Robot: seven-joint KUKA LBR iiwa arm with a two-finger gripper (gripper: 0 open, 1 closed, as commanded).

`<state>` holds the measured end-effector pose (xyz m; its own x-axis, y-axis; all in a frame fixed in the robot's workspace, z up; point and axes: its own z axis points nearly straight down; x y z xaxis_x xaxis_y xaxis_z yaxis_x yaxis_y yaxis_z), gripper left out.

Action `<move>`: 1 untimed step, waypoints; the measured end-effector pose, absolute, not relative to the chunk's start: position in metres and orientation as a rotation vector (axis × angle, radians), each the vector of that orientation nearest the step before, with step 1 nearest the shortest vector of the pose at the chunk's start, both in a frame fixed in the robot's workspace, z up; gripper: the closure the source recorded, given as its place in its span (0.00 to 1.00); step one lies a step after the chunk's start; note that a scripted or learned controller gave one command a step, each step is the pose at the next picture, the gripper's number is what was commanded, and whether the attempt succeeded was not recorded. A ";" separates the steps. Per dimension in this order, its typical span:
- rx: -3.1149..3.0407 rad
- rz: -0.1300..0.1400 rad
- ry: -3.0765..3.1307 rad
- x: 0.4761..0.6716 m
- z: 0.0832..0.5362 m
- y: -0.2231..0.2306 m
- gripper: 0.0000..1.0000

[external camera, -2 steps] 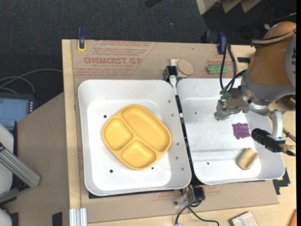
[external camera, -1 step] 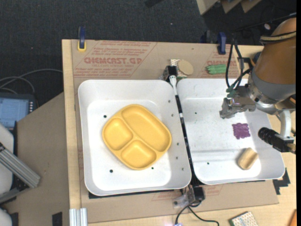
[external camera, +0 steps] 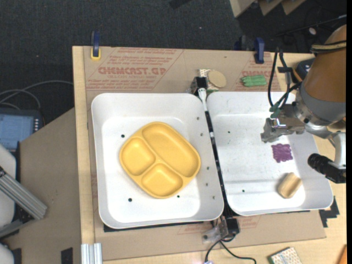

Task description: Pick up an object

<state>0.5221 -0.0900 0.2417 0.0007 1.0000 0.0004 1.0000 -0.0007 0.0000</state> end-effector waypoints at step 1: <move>-2.224 -0.002 -2.223 0.514 0.252 -0.101 1.00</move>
<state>0.5143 -0.1015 0.2521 0.0005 1.0000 -0.0009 1.0000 -0.0005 0.0027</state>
